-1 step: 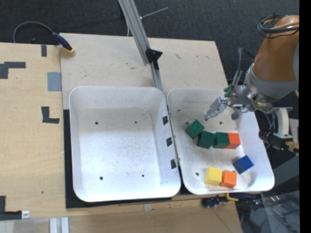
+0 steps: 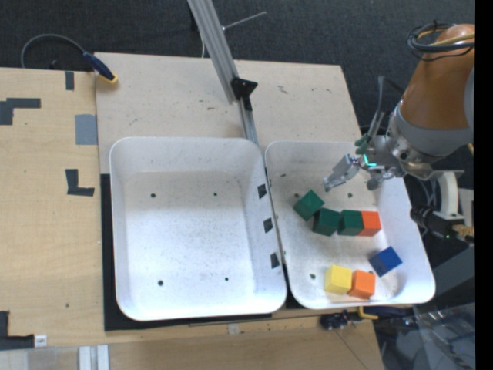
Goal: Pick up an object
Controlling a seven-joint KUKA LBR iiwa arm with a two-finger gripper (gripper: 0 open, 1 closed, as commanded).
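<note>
Presently, on a pale wooden worktop (image 2: 177, 91), two shallow white bins sit side by side, their inner rims touching.

Left bin (image 2: 123, 206): white, speckled floor with a few dark dots.

Right bin (image 2: 408, 230): holds seven cubes.
- Dark green cube (image 2: 309, 205), tilted on the bin floor, the item nearest the jaws.
- Second dark green cube (image 2: 326, 222), just below and right of the first, touching it.
- Brighter green cube (image 2: 351, 222), touching the second green cube on its right side.
- Orange cube (image 2: 370, 222), at the right end of that row, touching the brighter green one.
- Blue cube (image 2: 384, 260), set apart below the orange cube, near the bin's right wall.
- Yellow cube (image 2: 337, 279), near the bin's front wall.
- Second orange cube (image 2: 363, 284), touching the yellow cube on its right.

Arm: grey body with an orange band (image 2: 439, 83), entering from the right above the right bin's far corner.

Jaws (image 2: 337, 181): metallic fingers slanting down and left, poised over the bin floor just above and right of the tilted dark green cube, apart from it. Nothing lies between them. Whether they are spread or closed cannot be told from this angle.

Other: a slanted grey metal rail (image 2: 217, 45) crosses the worktop's far side, ending at the bins' junction; a blue-and-yellow clip (image 2: 101, 68) lies at the worktop's far left corner.
</note>
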